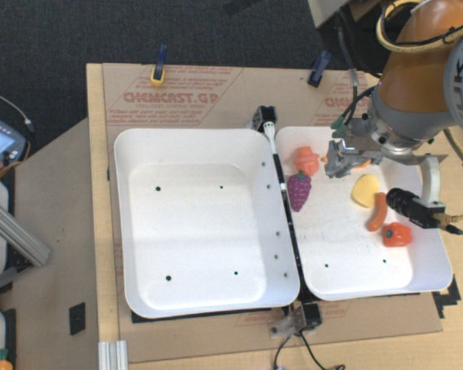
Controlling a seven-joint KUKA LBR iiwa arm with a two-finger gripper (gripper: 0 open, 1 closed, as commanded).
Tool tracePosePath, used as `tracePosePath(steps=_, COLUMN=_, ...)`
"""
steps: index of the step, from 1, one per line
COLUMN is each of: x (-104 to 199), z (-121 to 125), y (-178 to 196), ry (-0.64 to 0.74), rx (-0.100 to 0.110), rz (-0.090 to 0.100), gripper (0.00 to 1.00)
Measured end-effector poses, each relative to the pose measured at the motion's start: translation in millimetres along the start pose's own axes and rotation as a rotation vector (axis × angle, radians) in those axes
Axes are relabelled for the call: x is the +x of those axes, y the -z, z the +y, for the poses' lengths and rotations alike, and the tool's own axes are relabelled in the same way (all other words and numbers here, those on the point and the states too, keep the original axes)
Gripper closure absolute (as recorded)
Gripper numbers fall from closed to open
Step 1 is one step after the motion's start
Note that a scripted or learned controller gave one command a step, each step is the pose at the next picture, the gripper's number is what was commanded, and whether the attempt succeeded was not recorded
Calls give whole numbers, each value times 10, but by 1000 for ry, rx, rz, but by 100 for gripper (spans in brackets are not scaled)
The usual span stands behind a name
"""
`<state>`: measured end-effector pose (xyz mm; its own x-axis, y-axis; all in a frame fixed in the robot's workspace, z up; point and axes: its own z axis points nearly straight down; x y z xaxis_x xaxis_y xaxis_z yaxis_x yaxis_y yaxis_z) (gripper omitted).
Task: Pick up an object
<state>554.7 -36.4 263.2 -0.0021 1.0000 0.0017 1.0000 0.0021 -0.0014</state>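
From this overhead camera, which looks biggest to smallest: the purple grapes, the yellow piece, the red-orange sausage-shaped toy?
1. Purple grapes, largest.
2. Yellow piece, slightly smaller; close enough that I wouldn't insist.
3. Red-orange sausage-shaped toy, slimmest and smallest.
All lie in the right bin.

bench: brown board (216, 83) (printed lettering); two blue clamps (160, 64); dark floor (62, 21)

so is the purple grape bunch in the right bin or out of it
In. The purple plastic grape bunch lies on the floor of the right shallow white bin, close against the divider, below the orange toy.
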Motion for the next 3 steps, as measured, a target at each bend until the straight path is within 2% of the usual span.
tracePosePath(steps=1, x=484, z=-358, y=414, ry=3, rx=-6, rz=0, gripper=100)
tracePosePath(steps=2, x=842, z=-748, y=477, ry=2, rx=2, rz=1, gripper=100)
tracePosePath(steps=3, x=113, z=-716, y=3, ry=-10, rx=5, rz=-3, gripper=100)
